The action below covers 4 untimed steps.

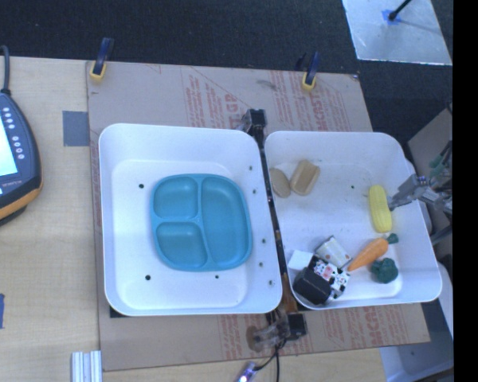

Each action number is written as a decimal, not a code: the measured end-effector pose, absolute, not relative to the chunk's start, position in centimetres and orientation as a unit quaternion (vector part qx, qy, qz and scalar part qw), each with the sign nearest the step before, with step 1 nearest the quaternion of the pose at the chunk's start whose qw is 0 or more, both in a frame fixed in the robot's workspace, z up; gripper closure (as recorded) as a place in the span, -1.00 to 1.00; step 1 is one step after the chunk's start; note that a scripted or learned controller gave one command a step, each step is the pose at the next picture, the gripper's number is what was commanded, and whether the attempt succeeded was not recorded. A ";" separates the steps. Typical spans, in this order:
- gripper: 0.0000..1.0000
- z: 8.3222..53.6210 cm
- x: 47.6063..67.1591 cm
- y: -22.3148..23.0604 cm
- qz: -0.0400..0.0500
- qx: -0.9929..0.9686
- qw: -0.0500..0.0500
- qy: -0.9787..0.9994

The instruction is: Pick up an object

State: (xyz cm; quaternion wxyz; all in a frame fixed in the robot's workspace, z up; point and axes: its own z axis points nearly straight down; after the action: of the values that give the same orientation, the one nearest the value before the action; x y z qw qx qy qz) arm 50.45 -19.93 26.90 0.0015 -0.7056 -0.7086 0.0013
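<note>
Camera view looks down on the wooden surface (48,269), and across the middle of the frame sit the two white bins on a brown cardboard sheet (223,94). Biggest first: the left bin (119,213) carries a blue divided plate (201,221) lying flat at its centre, three compartments facing up. Right beside it, rims touching along the middle, is the right bin (342,153), and that is where the small stuff is. At the far right edge of the frame the jaws (405,196) come in over the bin's right rim, and whether they are open or closed I cannot tell at this size; nothing shows between them. Just left of them lies a yellow corn cob (378,207), upright in the frame, very near the tip. Toward the bin's upper left sit two tan bread pieces (295,179) side by side. Down in the lower part of the bin: a black-and-white cup (317,281) tipped at the lower left corner, a small white block (331,251) just above it, an orange carrot (368,254) on a slant, and a dark green lump (385,270) just beside the carrot's lower right end. At the left edge of the frame rests an orange-rimmed control pendant (4,157).
</note>
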 end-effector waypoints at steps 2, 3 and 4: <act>-1.00 9.2 61.1 -18.4 0.000 -0.706 0.001 -0.708; 1.00 10.2 61.1 -18.5 0.001 -0.705 0.002 -0.709; 1.00 9.1 62.5 -11.4 0.003 -0.705 0.003 -0.709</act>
State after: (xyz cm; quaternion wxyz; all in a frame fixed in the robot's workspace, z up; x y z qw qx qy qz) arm 62.45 -11.43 9.13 0.0033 -0.7049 -0.7093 0.0026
